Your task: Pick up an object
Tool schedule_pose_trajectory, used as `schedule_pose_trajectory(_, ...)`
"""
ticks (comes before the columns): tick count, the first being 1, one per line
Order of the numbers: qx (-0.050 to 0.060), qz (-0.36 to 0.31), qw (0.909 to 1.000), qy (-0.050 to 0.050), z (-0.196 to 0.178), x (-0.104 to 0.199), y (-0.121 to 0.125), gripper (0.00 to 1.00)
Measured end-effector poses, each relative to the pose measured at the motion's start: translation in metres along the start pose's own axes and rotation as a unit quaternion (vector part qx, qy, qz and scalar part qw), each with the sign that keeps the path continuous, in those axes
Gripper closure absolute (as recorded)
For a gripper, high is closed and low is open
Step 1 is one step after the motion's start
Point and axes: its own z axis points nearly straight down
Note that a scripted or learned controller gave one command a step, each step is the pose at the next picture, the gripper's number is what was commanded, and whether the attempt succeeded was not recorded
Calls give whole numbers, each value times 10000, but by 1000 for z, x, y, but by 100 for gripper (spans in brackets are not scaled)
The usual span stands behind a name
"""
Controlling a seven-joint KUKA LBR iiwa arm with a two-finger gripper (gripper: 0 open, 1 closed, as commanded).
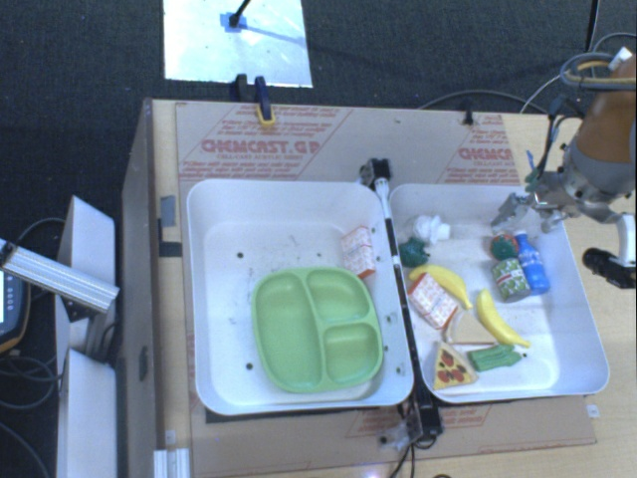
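Note:
My gripper [529, 211] hangs over the far right part of the right bin [587, 352], its fingers spread open with nothing between them. Just below it lie a small orange-red item [504, 245], a blue bottle [531, 265] and a green can [510, 280]. Further left in that bin are two yellow bananas [446, 282] [499, 320], a red-and-white packet [433, 301], a pizza slice [453, 365], a green block [495, 358], a white crumpled item [431, 229] and a dark green piece [411, 254].
The left bin [224, 267] holds a light green divided plate [318, 329] and a red-and-white packet [358, 251] by the dividing wall. A black clamp [377, 172] sits at the far end of that wall. Cables trail at the bench's right side.

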Motion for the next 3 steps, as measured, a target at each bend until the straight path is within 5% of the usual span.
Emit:
schedule_pose_trajectory(1,-2,1,10000,2,67,7,-10,0)
schedule_pose_trajectory(2,-29,-5,10000,-8,55,7,-8,100)
schedule_pose_trajectory(3,-19,4,10000,-6,9,0,-38,100)
